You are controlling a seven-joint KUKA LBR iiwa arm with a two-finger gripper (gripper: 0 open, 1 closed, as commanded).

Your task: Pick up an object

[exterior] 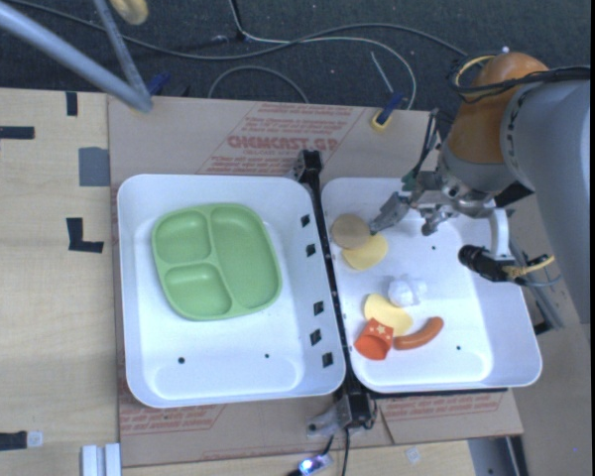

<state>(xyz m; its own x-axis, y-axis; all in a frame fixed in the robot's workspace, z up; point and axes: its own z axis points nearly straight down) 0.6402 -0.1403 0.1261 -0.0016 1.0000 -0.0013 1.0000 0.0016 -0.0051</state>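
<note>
While the task calls for one object to be lifted, you can see that none is lifted yet: the end effector [409,216] hangs over the upper part of the right bin [496,355] with its two fingers spread apart and nothing between them. Its left fingertip lies just beside the tan disc [349,230], which overlaps a yellow disc [367,254]; both rest on the bin floor. Nearer the front of that bin lie a small white piece [406,291], a yellow wedge [388,313], a red cup [373,341] and a sausage [419,333], all untouched. On the desk, the left bin [139,365] holds a green divided plate [216,260]. Judged so, approach is done; closing and lifting remain.
</note>
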